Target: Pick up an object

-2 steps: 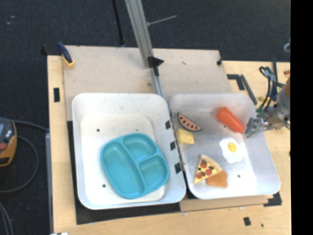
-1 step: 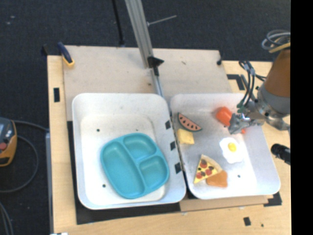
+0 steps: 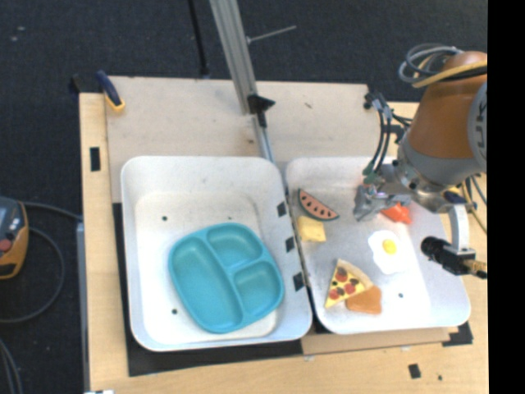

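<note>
Arm (image 3: 447, 125) reaches in from the right, wrist angled down, gripper (image 3: 371, 201) low at the right side, mid-depth.

Blue tray (image 3: 225, 277), white bins (image 3: 139, 179), red-and-green watermelon slice (image 3: 317, 206), white-and-yellow egg (image 3: 388, 251).

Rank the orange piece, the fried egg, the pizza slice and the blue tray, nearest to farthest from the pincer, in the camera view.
From the pincer:
1. Orange piece, right beside it.
2. Fried egg, just below.
3. Pizza slice, lower in the right bin.
4. Blue tray, left bin.
</note>
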Robot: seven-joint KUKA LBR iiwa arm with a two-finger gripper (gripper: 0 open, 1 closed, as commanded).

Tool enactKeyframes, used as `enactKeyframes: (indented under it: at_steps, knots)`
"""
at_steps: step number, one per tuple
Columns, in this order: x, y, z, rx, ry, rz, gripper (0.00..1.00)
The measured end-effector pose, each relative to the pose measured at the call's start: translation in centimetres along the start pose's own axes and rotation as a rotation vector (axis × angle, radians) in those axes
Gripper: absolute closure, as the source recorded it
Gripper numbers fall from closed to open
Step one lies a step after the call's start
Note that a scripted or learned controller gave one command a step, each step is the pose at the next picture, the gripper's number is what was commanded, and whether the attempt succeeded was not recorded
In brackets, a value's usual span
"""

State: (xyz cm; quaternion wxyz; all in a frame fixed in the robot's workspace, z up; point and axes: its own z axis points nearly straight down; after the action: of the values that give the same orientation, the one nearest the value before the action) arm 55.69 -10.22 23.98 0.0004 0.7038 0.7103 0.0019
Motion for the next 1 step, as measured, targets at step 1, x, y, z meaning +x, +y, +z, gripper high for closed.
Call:
enactKeyframes:
  at_steps: [1]
  knots:
    - [6.02,0.99,-0.30,0.001,0.000,0.000,1.00]
